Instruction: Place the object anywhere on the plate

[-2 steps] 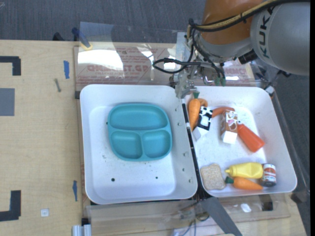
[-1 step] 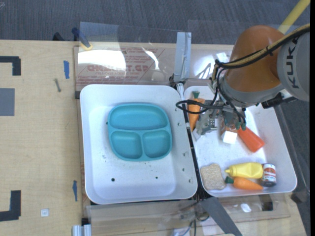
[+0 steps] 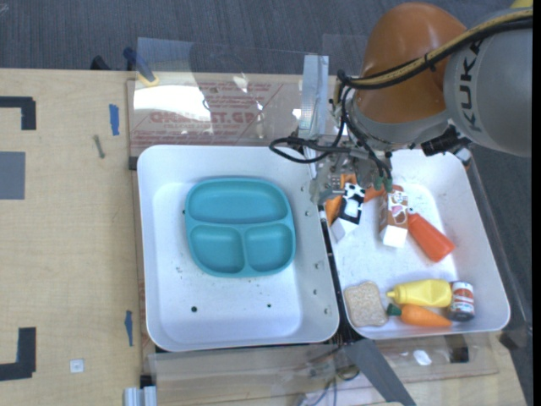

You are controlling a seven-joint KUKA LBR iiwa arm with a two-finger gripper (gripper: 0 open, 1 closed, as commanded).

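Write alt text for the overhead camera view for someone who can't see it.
A grey and orange robot arm reaches over the right white bin, its gripper low at the bin's left wall among toy foods. The left white bin holds a blue divided plate with nothing on it.

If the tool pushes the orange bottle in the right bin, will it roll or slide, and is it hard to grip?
The orange bottle lies on its side and looks rounded, so it would probably roll rather than slide. Its surface seems smooth plastic, so it may slip between fingers. The small box beside its cap end may move with it when it is pushed.
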